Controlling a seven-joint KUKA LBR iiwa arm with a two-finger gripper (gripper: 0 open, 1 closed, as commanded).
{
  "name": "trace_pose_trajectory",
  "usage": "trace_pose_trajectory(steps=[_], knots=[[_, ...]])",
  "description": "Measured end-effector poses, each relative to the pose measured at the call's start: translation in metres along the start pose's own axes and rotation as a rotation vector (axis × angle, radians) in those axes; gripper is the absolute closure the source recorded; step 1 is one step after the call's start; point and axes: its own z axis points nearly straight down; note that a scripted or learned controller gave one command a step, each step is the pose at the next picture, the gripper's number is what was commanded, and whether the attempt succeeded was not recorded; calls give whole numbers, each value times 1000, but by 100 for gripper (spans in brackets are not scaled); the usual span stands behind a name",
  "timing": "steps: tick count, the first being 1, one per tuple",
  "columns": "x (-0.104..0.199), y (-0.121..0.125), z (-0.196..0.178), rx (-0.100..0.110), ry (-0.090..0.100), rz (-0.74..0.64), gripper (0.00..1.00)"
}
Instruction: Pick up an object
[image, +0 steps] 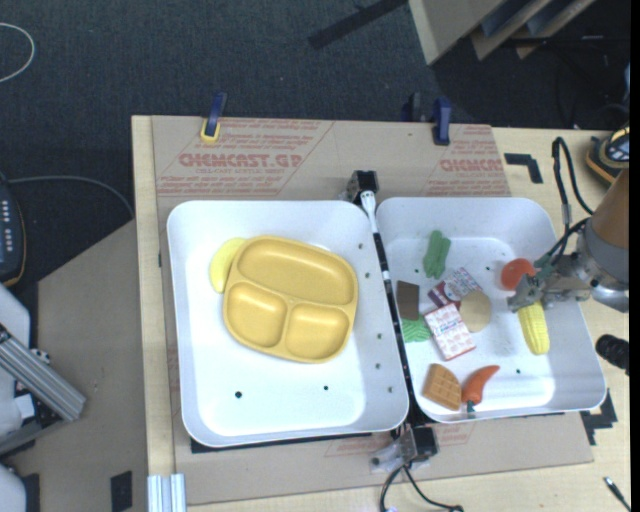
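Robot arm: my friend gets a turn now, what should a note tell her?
Tool: low in the right white bin, beside the yellow plastic corn cob; open or shut is unclear.
Things: corn cob, red tomato toy, green pea pod toy and red-and-white packet lie in the right bin. The yellow divided plastic plate sits in the left white bin.
Done: nothing visibly lifted.
Left: grab one thing.
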Motion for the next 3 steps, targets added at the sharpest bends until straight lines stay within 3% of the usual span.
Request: trace_pose_trajectory(steps=[2, 3], knots=[[-10, 4, -85, 0, 0, 0, 100], [43, 8, -95, 4, 5, -5, 100]])
